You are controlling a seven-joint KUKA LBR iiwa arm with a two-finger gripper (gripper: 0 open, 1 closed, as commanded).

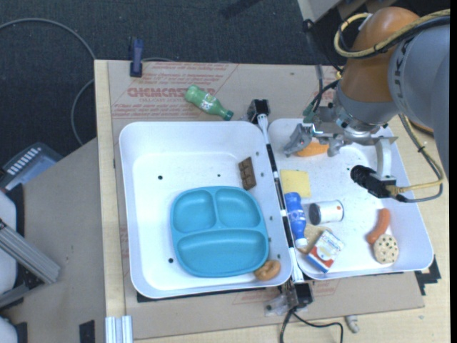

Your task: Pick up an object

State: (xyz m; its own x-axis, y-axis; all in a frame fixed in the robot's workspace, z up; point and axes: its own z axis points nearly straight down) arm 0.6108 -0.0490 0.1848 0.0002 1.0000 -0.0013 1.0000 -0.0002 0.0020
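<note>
Orange wedge: the piece nearest the hand, lying at the far end of the right bin, just beside the divider between the bins and directly under the hand.
Table: tan board carrying both bins; a green bottle lies on it beyond the left bin's far rim.
Arm: grey with an orange band, reaching over the right bin's far end.
Left bin: touching the right bin along the divider; holds a blue sectioned plate, a brown block by the divider and a brown pastry at the plate's near corner.
Right bin: holds a yellow square, a blue tube along the divider, a white cylinder, a red-and-white packet, a sausage and a cookie.
Hand: two grey fingers spread apart, one on each side of the orange wedge; whether they touch it cannot be told.
</note>
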